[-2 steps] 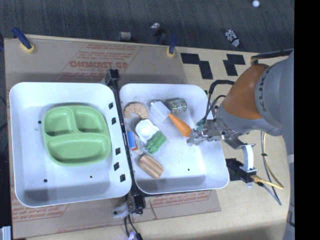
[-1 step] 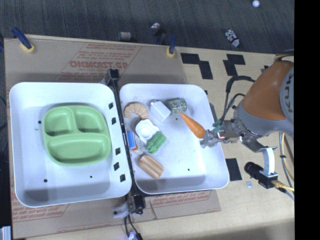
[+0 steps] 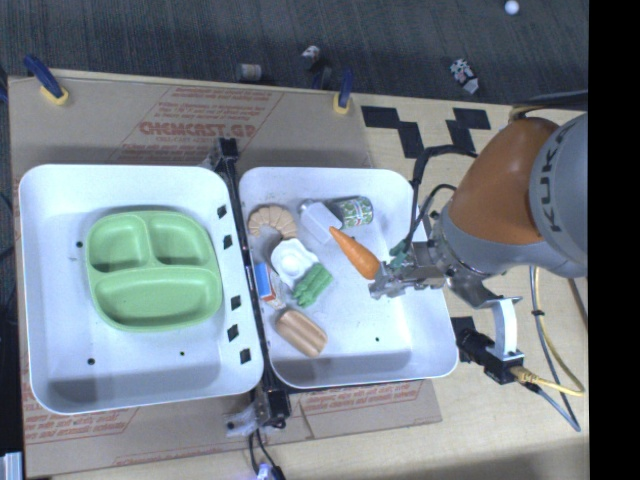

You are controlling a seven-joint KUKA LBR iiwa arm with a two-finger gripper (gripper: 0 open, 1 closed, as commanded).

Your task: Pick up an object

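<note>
I see two white bins side by side. The left bin has a green tray with three parts in it. The right bin has the toys. An orange carrot lies near the middle, tilted. A green can lies just above it. A round brown bun, a white cup, some green beans and a tan bread roll sit toward the left side. My gripper is low in the right bin, just beside the carrot's fat end. I cannot tell how far open it is. I see nothing held in it.
</note>
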